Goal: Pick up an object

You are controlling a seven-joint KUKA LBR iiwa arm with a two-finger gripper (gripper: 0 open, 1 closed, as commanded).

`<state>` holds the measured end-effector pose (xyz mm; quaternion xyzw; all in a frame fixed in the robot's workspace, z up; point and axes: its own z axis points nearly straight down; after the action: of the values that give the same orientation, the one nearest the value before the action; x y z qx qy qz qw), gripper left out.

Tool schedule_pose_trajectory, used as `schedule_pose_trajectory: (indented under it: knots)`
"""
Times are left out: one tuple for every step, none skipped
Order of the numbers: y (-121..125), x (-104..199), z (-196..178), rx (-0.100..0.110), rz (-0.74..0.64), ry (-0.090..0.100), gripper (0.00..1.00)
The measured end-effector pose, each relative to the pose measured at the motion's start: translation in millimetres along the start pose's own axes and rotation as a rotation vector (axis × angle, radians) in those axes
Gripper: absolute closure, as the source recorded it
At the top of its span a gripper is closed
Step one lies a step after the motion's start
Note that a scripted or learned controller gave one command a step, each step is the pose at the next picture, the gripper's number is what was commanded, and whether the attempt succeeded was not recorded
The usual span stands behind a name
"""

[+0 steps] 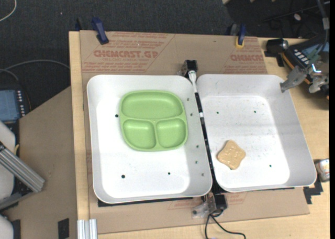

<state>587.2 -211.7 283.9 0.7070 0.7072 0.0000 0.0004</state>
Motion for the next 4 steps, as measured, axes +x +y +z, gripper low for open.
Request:
schedule_pose_trajectory:
  knots:
    - [-6, 39, -156, -0.020, -0.006, -0.004, 0.00]
    - [-36, -16, -220, -0.009, 0.006, -0.006, 0.00]
    - [-69, -13, -255, -0.007, 0.002, -0.004, 0.00]
    - [-109, 88, -253, 0.000, -0.010, 0.003, 0.00]
